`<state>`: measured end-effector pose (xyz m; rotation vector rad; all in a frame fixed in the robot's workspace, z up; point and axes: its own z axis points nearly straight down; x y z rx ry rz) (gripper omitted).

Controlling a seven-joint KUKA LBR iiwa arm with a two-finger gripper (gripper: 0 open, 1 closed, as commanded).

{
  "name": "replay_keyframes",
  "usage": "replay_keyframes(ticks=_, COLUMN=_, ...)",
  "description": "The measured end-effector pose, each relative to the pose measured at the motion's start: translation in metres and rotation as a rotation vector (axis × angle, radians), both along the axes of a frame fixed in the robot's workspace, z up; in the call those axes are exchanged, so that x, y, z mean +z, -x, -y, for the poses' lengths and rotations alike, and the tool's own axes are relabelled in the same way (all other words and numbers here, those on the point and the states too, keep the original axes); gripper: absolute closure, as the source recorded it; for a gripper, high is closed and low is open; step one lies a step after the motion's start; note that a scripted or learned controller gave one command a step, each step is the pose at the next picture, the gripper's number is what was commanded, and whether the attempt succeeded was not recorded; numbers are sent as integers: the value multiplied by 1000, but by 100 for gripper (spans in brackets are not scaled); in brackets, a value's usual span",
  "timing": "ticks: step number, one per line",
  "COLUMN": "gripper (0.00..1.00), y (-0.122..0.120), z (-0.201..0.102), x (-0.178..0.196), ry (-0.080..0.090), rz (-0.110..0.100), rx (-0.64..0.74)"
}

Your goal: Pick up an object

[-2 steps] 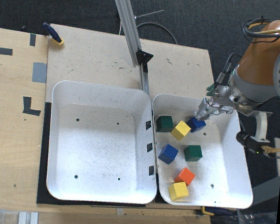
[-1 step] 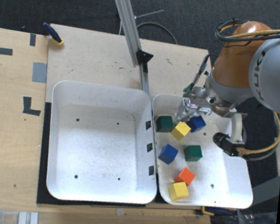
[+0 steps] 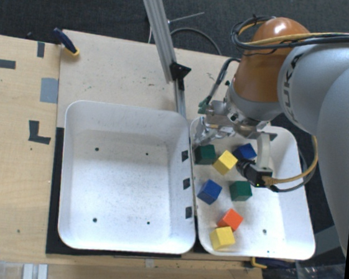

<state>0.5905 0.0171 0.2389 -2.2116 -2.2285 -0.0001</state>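
grey arm (image 3: 331, 85), orange band (image 3: 268, 59), black cables (image 3: 280, 36)

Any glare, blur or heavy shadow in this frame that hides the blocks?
Camera view: even, soft light; the blocks stay sharp, like the orange block. A glare spot sits on the arm's orange band. The arm shades the right bin near the gripper.

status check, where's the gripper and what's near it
Gripper low over right bin, far-left corner. Green cube just below it, not held. Yellow cube and blue cube crowd close alongside.
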Motion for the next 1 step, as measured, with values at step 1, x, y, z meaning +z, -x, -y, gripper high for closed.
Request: replay_keyframes(ticks=1, gripper=100, y=3, z=-53, x=7, ry=0, rz=0, rx=0)
